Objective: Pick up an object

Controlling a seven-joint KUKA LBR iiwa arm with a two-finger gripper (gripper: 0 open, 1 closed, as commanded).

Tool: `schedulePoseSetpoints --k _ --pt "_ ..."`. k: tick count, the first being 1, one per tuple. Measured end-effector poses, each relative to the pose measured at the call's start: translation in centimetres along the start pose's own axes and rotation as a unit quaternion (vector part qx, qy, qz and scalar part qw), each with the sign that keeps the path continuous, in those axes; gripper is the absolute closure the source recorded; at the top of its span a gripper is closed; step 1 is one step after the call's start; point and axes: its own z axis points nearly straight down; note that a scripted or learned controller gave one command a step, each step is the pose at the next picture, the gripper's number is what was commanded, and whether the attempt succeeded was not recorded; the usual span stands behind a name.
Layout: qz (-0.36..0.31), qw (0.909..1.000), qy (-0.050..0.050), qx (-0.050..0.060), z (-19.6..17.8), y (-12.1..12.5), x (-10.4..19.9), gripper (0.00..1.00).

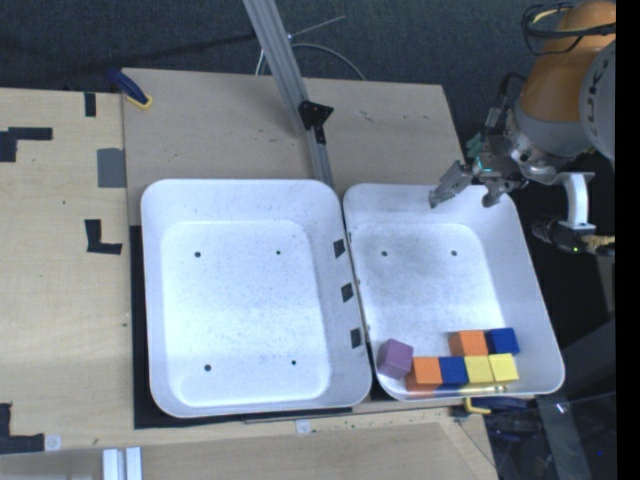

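fingers (pixel 465 189) spread open over right bin (pixel 530 298) rim, seemingly empty, blocks (pixel 470 360) well apart

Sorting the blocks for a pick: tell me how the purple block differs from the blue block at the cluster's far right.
The purple block sits tilted at the cluster's left end; the blue block sits square at the right end, against an orange one. Both are small cubes in the right white bin.
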Motion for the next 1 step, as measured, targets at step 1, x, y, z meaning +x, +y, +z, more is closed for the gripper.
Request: schedulePoseSetpoints --k 1 --pt "0.000 1.0000 0.000 0.003 6.23 2.78 1.28 0.00"
